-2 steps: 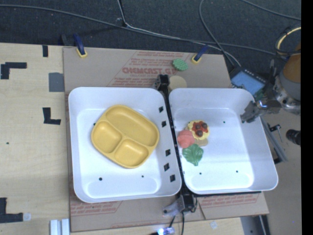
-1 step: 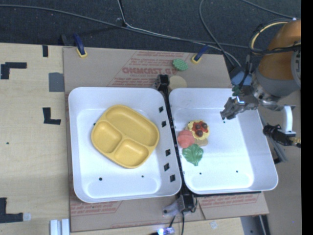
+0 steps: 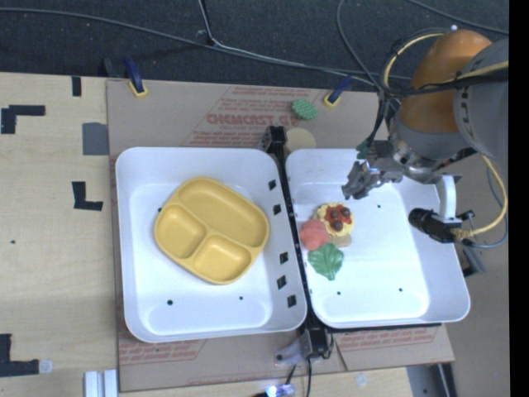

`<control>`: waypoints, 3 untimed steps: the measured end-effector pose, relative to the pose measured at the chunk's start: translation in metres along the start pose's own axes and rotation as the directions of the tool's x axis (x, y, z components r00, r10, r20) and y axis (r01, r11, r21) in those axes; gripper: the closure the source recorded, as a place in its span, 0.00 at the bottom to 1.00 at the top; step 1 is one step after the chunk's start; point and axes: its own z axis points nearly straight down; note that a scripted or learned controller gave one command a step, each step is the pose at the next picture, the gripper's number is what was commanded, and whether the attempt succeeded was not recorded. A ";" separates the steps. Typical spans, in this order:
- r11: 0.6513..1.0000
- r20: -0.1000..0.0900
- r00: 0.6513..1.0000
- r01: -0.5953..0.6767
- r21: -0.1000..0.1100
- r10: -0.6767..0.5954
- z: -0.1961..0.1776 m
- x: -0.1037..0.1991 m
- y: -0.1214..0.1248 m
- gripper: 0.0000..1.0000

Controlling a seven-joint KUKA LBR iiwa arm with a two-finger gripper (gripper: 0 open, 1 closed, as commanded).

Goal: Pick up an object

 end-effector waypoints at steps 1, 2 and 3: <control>1.000 -0.001 1.000 0.001 -0.001 -0.001 -0.008 0.042 0.016 1.00; 1.000 -0.002 1.000 0.003 -0.001 -0.003 -0.020 0.096 0.029 1.00; 1.000 -0.002 1.000 0.003 0.000 -0.003 -0.024 0.145 0.037 1.00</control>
